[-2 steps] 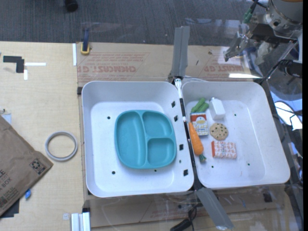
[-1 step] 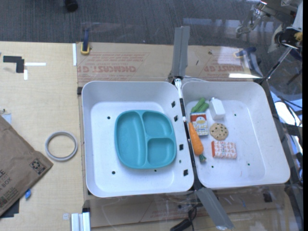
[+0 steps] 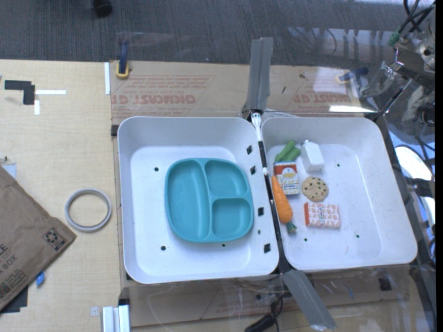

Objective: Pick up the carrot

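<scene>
- We see the carrot (image 3: 281, 200) in the right bin (image 3: 387, 185), lying lengthwise against that bin's left wall, its orange body toward the far side and its green top at the near end.
- Just right of the carrot lie several small items: a small red-and-white carton (image 3: 287, 177), a round cookie (image 3: 315, 188) and a flat red-and-white packet (image 3: 322, 216); the carton looks to be touching the carrot's upper part, though we cannot be sure.
- Farther back, a green vegetable piece (image 3: 286, 151) and a white block (image 3: 312, 155) sit side by side; what the green piece is exactly we cannot make out.
- The left bin (image 3: 138, 185) holds a teal divided plate (image 3: 208, 199) with three compartments, and nothing rests on it.
- At the top right corner we see part of the arm (image 3: 415, 47), a tangle of grey metal and cables cut off by the frame edge; the tool itself is not distinguishable there, so whether it is wide, narrow or holding anything we cannot tell.
- Reflections on a clear sheet behind the bins blur the arm's outline further.
- On the surface (image 3: 62, 137) left of the bins lies a roll of tape (image 3: 88, 208), well apart from the left bin.
- A brown cardboard box (image 3: 24, 241) is cut off at the lower left; only fragments of its print are readable.
- A grey bar (image 3: 260, 75) rises behind the seam where the two bins meet.
</scene>
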`<state>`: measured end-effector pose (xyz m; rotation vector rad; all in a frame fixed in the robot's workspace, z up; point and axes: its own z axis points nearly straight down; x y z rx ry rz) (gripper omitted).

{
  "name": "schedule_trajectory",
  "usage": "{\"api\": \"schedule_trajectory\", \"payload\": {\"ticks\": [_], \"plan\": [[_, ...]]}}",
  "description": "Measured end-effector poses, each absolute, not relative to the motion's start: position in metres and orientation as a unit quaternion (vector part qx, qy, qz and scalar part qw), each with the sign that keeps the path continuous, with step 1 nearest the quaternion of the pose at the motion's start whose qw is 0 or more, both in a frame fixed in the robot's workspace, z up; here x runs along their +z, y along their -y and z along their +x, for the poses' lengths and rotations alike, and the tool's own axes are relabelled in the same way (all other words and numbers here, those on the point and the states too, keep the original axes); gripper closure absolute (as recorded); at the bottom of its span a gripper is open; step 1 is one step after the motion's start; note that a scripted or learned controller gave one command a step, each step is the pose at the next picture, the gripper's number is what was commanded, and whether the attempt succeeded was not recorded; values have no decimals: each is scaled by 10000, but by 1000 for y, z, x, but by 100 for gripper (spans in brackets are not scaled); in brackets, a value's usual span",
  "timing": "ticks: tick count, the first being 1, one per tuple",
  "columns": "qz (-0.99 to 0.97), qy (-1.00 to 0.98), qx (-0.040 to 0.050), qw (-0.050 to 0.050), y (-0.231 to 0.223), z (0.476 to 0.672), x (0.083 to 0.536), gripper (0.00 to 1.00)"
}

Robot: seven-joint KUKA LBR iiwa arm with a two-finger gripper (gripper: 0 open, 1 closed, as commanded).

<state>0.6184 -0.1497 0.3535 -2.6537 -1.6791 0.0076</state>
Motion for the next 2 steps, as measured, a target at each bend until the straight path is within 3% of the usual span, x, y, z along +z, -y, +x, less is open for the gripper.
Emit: {"api": "schedule_trajectory", "payload": {"ticks": [1, 2], "plan": [[-8254, 5645, 18, 3, 59, 604, 437, 0], [-8916, 4529, 22, 1, 104, 626, 440, 0]]}}
